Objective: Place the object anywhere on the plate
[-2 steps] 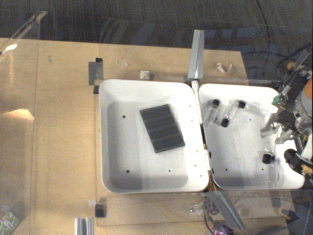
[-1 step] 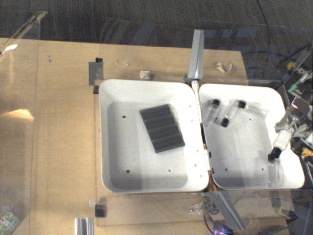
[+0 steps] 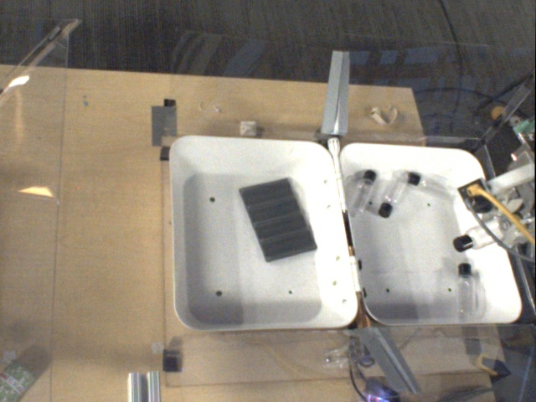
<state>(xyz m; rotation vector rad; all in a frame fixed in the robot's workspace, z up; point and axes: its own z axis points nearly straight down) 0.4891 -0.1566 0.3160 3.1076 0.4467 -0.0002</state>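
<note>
Nothing's on the dark plate [image 3: 278, 219] yet, vials [image 3: 387, 200] all sit in the right bin [image 3: 419, 304]; can't tell the gripper's [image 3: 502, 212] grip

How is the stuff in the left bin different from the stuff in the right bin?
The left bin holds one dark grey ridged plate; the right bin holds several little clear vials with black caps. The plate is flat, broad and dark, while the vials are small, see-through and scattered. The plate lies near the left bin's middle; the vials sit toward the right bin's edges. Both bins are shallow and white.
</note>
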